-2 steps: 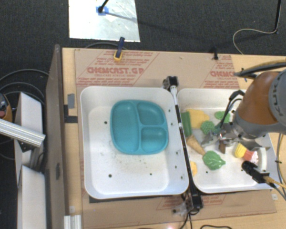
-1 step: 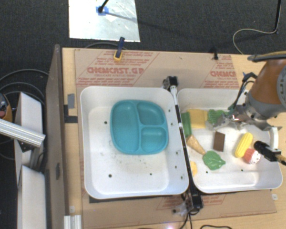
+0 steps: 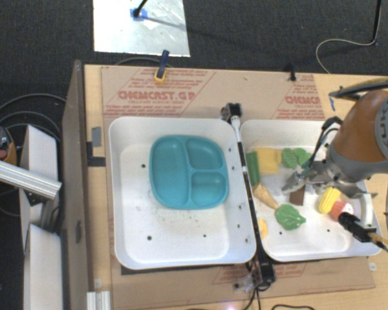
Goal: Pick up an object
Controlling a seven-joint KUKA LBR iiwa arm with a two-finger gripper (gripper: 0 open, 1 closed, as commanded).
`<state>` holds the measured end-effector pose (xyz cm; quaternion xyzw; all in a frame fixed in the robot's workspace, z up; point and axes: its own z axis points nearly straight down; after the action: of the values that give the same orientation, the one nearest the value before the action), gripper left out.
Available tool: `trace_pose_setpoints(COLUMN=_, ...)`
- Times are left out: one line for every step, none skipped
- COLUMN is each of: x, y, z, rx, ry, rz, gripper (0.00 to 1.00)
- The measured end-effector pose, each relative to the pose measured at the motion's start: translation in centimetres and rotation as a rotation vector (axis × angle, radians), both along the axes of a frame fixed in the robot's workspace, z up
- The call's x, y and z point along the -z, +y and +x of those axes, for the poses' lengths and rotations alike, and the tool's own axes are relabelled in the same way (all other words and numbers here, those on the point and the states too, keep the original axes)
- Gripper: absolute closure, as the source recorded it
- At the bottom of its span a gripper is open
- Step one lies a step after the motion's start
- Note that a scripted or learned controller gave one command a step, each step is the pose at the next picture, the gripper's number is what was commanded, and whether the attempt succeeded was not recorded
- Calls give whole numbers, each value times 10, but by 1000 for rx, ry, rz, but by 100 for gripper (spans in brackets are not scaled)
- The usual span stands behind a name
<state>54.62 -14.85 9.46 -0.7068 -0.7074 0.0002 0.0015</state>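
My gripper (image 3: 299, 181) hangs low in the right bin (image 3: 310, 254), reached in from the right. Directly below it lies a small brown piece (image 3: 297, 197); whether they touch is unclear. Around it are a yellow block (image 3: 268, 160), a green strip (image 3: 252, 166) by the left wall, green leafy pieces (image 3: 295, 156) further back, a tan cone-shaped piece (image 3: 266, 197), a green leaf shape (image 3: 289, 217), a yellow corn cob (image 3: 328, 199) and a red-orange piece (image 3: 339, 210). A small yellow bit (image 3: 263, 227) sits near the bin's left wall.
The left bin (image 3: 136, 237) holds a teal divided plate (image 3: 188, 172). A black clamp strip (image 3: 241, 154) runs between the two bins. The arm's orange-banded wrist (image 3: 368, 131) hovers over the right bin's right side.
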Motion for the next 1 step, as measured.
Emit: trace_pose_setpoints(x=-11, y=-1, z=3, rx=-1, ry=-6, rz=-2, gripper=100)
